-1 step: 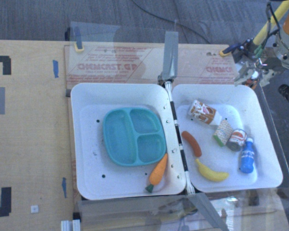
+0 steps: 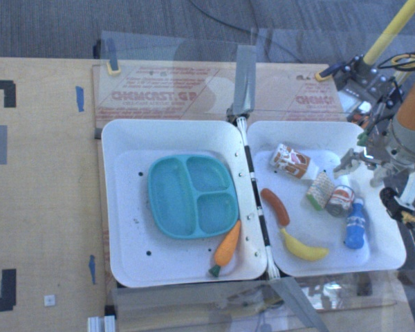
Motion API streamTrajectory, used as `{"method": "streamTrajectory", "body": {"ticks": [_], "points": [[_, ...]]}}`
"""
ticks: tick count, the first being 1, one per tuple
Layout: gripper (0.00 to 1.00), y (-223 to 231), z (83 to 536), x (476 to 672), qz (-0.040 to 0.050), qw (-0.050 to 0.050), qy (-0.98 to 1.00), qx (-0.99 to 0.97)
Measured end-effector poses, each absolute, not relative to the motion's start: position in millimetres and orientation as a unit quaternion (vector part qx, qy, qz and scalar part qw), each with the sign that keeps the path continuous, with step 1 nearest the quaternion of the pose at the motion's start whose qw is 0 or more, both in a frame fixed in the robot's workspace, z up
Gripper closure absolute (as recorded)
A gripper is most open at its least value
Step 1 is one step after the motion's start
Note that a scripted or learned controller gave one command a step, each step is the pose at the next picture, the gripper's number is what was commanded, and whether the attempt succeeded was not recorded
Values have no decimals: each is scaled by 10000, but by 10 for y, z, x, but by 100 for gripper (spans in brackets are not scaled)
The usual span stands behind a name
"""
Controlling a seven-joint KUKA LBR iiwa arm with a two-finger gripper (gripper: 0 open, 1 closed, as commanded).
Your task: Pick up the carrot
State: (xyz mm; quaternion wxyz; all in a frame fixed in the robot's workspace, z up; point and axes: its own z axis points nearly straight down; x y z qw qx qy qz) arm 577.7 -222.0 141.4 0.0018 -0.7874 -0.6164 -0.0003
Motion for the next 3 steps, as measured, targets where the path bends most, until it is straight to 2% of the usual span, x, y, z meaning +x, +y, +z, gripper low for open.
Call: {"method": "streamTrajectory", "body": {"ticks": [1,2,3], "points": [[0,-1946,890,4999,-10,-4,-6001,-7999],[100,-1970,995,4998,-20,-17,-5978,-8016],[100,-1242,1555,5127,-3,0,-6539,-7566]]}}
